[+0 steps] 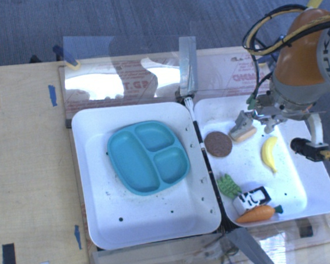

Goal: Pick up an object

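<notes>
The right bin (312, 192) holds several small objects. A tan block (243, 133) lies at its upper left, beside a brown round disc (218, 144). A yellow banana (269, 153) lies in the middle. At the front are a green leafy piece (228, 184), a black-and-white item (253, 197) and an orange carrot (257, 214). My gripper (256, 122) hangs over the back of this bin, open, with nothing between its fingers. Its left finger (242, 120) sits just above the tan block, and the banana is just below the right one.
The left bin (103, 217) holds a teal divided plate (149, 156). A metal divider (189, 73) stands behind the two bins. The arm's orange band (300, 50) and looped cables (260, 30) hang over the right bin's back right corner.
</notes>
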